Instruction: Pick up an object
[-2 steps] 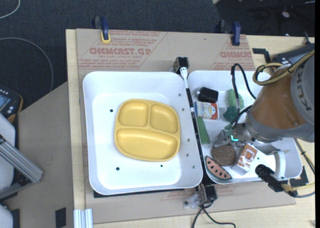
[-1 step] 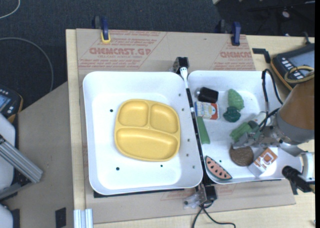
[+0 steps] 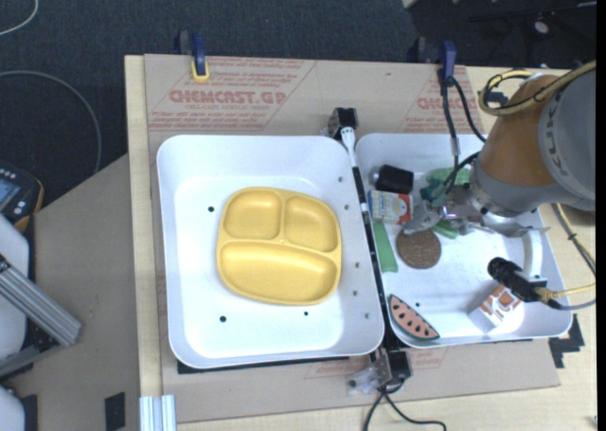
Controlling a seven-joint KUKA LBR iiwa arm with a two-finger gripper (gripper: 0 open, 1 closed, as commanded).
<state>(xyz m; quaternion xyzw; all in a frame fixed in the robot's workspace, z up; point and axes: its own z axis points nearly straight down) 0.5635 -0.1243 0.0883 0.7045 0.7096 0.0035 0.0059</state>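
The yellow divided plate (image 3: 279,244) lies alone in the bin well left of the pincer (image 3: 437,214). The pincer hangs low in the right bin (image 3: 445,311), apparently reaching for the brown disc (image 3: 418,249) just below-left; whether it grips anything cannot be told. The watermelon slice (image 3: 413,318) rests further below by the bin's rim.

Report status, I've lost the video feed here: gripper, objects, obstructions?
Gripper low in right bin, near brown disc. Nothing seen held. Watermelon slice and small carton nearby.
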